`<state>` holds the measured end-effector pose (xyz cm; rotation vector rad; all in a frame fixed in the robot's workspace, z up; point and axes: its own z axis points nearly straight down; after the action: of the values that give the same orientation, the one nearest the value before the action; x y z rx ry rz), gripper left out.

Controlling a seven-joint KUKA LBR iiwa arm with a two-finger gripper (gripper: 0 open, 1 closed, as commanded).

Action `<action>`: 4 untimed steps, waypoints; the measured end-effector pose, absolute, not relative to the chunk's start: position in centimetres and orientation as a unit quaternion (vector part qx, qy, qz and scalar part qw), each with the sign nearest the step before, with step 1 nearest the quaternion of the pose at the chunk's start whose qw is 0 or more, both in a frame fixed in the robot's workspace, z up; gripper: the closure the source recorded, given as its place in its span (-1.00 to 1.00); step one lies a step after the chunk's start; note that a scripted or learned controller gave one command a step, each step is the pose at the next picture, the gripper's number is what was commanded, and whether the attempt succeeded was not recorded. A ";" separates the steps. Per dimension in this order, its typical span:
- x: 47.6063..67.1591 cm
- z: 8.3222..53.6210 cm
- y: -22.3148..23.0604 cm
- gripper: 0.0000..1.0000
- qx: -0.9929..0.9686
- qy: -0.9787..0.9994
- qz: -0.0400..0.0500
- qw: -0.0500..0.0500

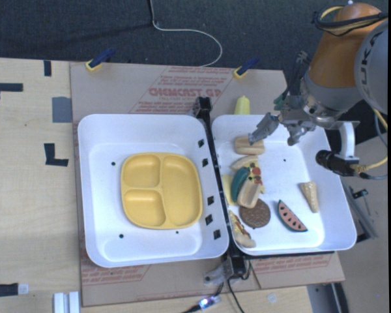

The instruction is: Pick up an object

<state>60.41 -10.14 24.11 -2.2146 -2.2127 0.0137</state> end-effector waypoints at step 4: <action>59.6 8.2 -10.0 -1.00 -0.707 -0.708 0.001 0.000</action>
<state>59.57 -9.97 8.24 -2.2204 -2.2230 0.0034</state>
